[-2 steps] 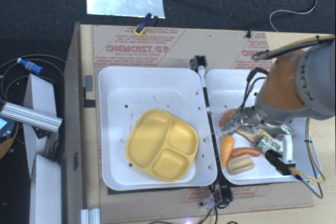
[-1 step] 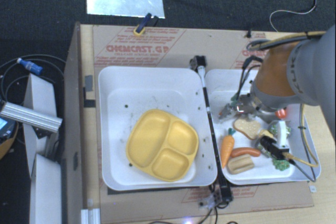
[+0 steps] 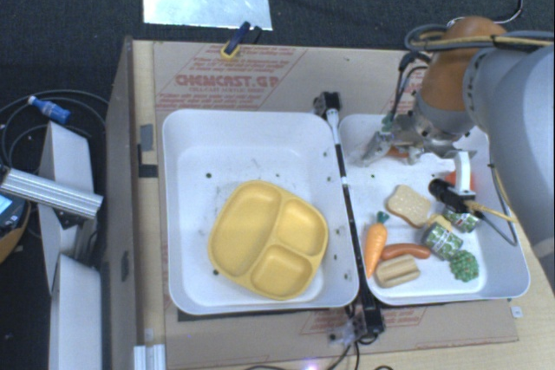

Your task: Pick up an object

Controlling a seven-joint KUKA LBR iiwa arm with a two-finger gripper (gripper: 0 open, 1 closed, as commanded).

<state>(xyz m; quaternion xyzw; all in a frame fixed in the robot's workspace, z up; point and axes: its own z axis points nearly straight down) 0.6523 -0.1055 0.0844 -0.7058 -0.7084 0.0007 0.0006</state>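
You can read red print on the cardboard sheet (image 3: 234, 74) behind the bins: "CHEMCAST GP". The smaller red lines beneath it are too blurred to read.

One fixed overhead camera, slanted down on both white bins (image 3: 260, 130), moderately distant.

The arm (image 3: 512, 82) is cut off at the right edge. It hides the back of the right bin (image 3: 512, 273). The gripper (image 3: 401, 147) covers part of something orange.
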